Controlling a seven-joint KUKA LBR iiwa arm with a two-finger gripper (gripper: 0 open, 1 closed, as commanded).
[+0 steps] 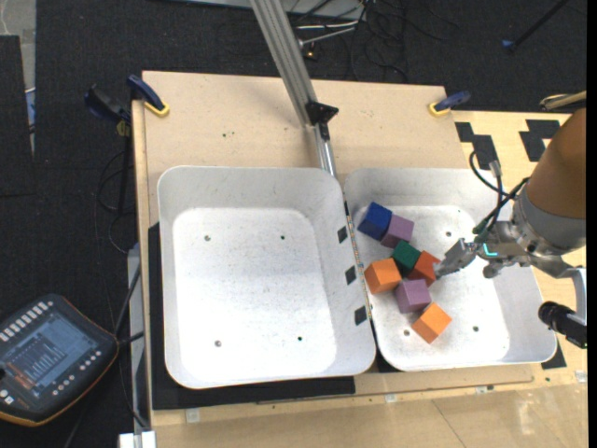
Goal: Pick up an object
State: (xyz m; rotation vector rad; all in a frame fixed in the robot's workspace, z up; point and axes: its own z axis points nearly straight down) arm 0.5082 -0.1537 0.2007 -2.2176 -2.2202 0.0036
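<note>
Several coloured blocks lie clustered in the right bin (494,339): a blue one (375,220), a purple one (400,229), a green one (406,253), a red-orange one (425,267), an orange one (381,275), a second purple one (412,295) and a second orange one (432,323). My gripper (450,260) reaches in from the right, low over the bin. Its tip sits just right of the red-orange block, close to it or touching it. I see no block lifted.
The left bin (177,250) stands beside the right one, their rims meeting at the middle. A slanted metal pole (289,63) runs from the top down to the bins' junction. Clamps (149,96) (450,103) sit at the bench's far corners.
</note>
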